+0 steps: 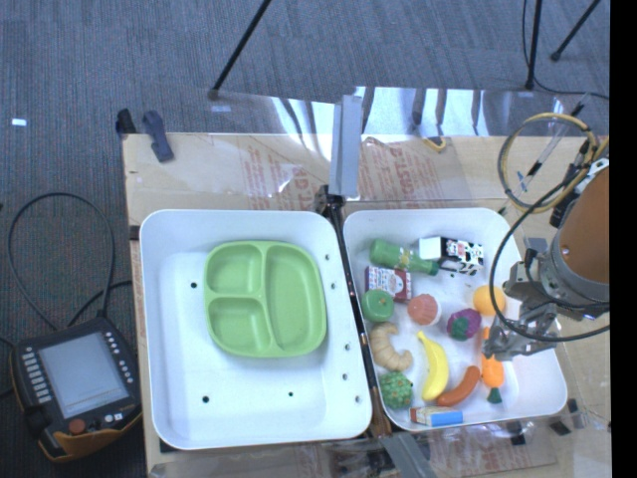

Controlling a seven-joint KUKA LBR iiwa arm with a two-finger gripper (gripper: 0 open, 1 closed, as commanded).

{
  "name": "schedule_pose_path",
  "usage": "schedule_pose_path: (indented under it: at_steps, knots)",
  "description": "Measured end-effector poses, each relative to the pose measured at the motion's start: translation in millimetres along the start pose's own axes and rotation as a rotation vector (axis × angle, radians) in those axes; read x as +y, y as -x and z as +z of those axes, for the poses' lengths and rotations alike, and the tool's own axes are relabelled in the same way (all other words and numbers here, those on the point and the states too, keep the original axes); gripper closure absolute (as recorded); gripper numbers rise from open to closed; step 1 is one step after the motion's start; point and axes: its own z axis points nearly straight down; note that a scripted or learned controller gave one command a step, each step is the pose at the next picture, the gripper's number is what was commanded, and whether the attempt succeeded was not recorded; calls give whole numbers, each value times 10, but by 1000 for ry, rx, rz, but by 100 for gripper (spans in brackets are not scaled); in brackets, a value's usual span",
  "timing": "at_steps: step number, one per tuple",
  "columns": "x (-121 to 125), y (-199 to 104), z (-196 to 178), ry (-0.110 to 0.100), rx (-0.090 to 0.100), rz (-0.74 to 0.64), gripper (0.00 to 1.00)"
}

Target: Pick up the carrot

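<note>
The carrot (492, 372) is a small orange toy with a green tip, lying near the right wall of the right bin (542, 391). My gripper (497, 344) hangs right over the carrot's upper end, reaching in from the right and pointing down and to the left. The grey wrist and orange band rise behind it at the frame's right edge. Part of the carrot's top is hidden under the gripper.
Around the carrot lie a red sausage (458, 387), a banana (434, 364), a purple fruit (463, 323), an orange (484, 300), broccoli (395, 388) and several other toys. The left bin (174, 386) holds a green divided plate (266, 298).
</note>
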Motion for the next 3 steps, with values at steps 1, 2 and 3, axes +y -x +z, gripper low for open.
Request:
schedule_pose_path:
  at_steps: [1, 2, 3]
  knots:
    - [-221, -253, -877, -2, 0, -325, 100]
    - [318, 202, -526, -1, 3, -30, 100]
    - [-566, -313, -2229, -5, 0, -428, 100]
